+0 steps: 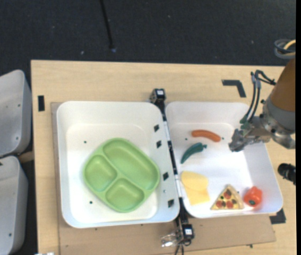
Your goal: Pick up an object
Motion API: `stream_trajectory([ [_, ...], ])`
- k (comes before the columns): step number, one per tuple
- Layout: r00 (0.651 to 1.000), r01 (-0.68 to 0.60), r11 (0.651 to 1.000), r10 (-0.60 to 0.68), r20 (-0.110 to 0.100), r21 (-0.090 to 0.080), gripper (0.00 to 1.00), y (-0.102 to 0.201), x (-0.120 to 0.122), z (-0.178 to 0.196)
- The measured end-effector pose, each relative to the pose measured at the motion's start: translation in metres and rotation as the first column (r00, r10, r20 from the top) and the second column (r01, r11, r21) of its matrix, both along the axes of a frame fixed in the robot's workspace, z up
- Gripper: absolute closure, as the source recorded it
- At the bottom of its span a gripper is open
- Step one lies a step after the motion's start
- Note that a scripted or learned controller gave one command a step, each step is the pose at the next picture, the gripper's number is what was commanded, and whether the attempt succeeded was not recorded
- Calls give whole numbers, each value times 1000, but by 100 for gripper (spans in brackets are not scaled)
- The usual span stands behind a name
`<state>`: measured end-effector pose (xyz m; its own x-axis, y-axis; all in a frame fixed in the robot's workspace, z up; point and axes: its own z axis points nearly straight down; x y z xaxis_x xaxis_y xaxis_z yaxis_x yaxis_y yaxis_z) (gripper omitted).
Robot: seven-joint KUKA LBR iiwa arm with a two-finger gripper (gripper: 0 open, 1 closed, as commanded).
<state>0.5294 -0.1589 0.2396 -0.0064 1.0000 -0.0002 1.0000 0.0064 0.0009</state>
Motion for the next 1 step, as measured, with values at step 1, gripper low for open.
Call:
stream_trajectory([
  [1,1000,-1,1000,1,0,2,100,49,1,10],
])
